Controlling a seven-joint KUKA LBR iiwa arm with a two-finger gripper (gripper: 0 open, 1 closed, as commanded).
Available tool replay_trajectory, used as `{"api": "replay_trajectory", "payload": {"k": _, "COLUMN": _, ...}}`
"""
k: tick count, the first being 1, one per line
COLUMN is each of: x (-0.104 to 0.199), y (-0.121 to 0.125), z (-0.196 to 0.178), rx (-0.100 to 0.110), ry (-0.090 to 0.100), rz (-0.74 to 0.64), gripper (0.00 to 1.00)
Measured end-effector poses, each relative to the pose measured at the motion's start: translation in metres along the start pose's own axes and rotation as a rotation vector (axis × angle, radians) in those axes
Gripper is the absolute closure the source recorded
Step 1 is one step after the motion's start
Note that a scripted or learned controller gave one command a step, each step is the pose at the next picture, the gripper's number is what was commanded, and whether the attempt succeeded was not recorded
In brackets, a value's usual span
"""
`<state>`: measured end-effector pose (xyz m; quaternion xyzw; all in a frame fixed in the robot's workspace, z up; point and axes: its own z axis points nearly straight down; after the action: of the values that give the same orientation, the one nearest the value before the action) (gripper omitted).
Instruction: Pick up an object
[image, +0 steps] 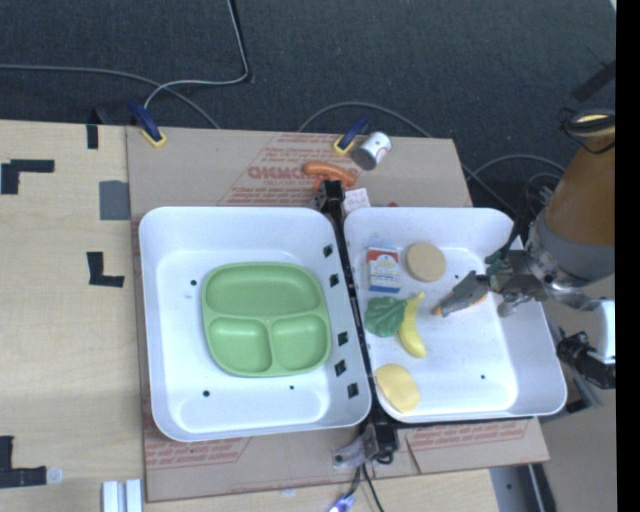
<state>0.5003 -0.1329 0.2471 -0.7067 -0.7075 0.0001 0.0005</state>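
**Five items wait in the right bin**

We judge this the approach step. Our end effector (452, 300) hangs low over the right bin (520, 385), just beside the banana (412, 330); we cannot tell its state. Next we must settle over one item and descend squarely.

In the right white bin (520, 390) lie a small yellow plastic banana (412, 329), a green leafy piece (384, 315) touching it, a round tan biscuit (426, 262), a small printed carton (382, 269) and a pale yellow lemon-shaped lump (397, 387).
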Motion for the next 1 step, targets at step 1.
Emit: {"api": "replay_trajectory", "payload": {"k": 1, "x": 0.0368, "y": 0.0445, "z": 0.105, "rx": 0.003, "ry": 0.001, "rz": 0.0, "gripper": 0.0}}
